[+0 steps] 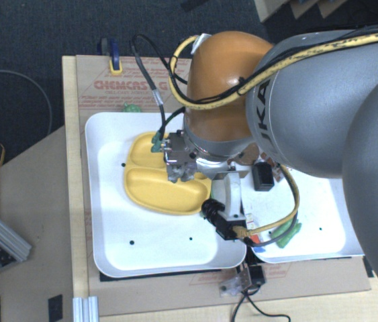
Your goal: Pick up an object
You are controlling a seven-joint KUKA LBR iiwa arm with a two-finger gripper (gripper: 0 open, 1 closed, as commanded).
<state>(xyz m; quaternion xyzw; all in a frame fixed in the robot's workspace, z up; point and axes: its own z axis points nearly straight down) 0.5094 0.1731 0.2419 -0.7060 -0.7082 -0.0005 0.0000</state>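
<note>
Yellow object lying in the left bin toward its far edge, directly beneath the tool, whose opening cannot be told.

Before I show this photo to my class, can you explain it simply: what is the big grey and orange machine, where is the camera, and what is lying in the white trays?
The machine is a robot arm, grey with an orange band, reaching in from the right. One fixed camera looks down on the bench at a slant. Two shallow white bins sit side by side: the left bin holds yellow objects, apparently two rounded pieces. The arm's gripper is low over them, but its fingers are hidden, so I cannot tell whether anything is held. The right bin is largely covered by the arm.
</note>
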